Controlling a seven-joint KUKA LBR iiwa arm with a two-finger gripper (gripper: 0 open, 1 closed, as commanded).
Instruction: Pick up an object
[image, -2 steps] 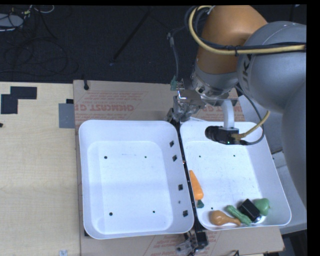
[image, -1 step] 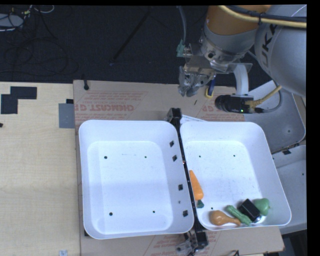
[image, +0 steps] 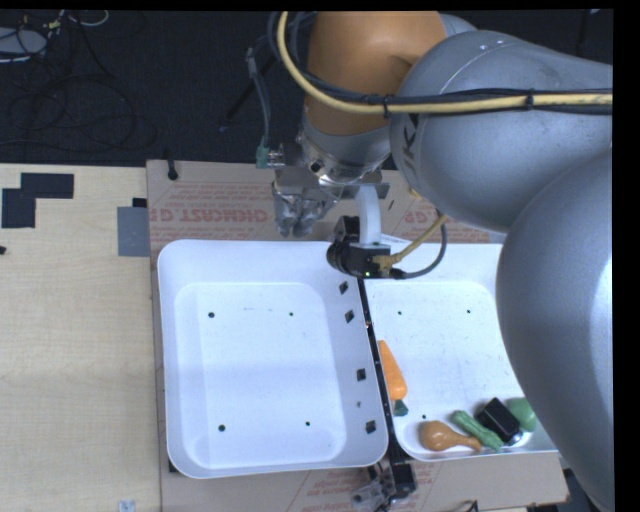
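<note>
End effector (image: 297, 212) above bins' far edge, finger state unclear; carrot (image: 392, 372), other items in right bin (image: 450, 300)

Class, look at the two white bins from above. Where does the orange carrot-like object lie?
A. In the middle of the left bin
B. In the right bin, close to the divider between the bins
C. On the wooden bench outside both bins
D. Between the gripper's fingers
B. The orange object lies inside the right bin, right beside the divider it shares with the left bin.
</note>
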